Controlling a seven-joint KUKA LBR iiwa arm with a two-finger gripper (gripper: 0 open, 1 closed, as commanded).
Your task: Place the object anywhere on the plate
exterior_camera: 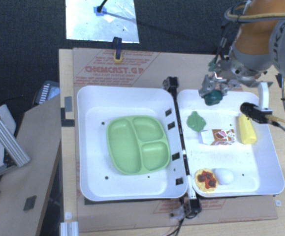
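- While the end effector (pixel 212 93) hangs over the right bin's (pixel 268 181) far left corner, a dark green object (pixel 213 99) sits between its closed fingers, above the bin floor.
- Left bin (pixel 90 146) carries the green plate (pixel 136 144), well apart from that object.
- Right bin floor: green leaf (pixel 197 121), yellow piece (pixel 246 130).

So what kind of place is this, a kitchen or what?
Probably a robot test lab, not a kitchen. A robot arm reaches over two white bins on a cardboard-covered bench, with toy food like a little pizza and a green plate.
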